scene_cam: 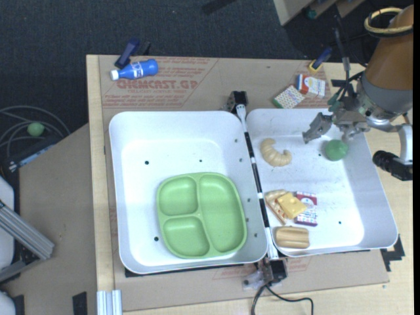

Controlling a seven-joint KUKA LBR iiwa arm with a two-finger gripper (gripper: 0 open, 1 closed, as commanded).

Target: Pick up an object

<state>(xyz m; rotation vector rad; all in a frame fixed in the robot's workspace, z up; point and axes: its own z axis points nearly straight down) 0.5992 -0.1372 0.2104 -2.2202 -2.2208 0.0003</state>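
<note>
Arm: enters from the upper right of the frame, grey with an orange band, wrist over the upper part of the right bin.
Gripper: fingers spread apart, one dark finger reaching left, nothing clamped between them.
Green ball: on the floor of the right bin, upper right part, just below the gripper in the frame and a little right of the left finger.
Key relation: the ball lies almost straight under the open gripper, so I judge the coming move to be a short descent with little sideways correction; being round, it has no long axis to line up with.
Croissant: left of the ball in the same bin, long axis slanting down to the right; well apart from the fingers.
Other items: a cheese wedge and small packet touching, lower middle of the right bin; a bun just below them.
Left bin: holds a green tray with three compartments.
Writing: red lettering on the bench at upper left, too blurred to read for certain; a blue bottle lies above it.
Cards: small printed packs above the right bin, print unreadable.
</note>
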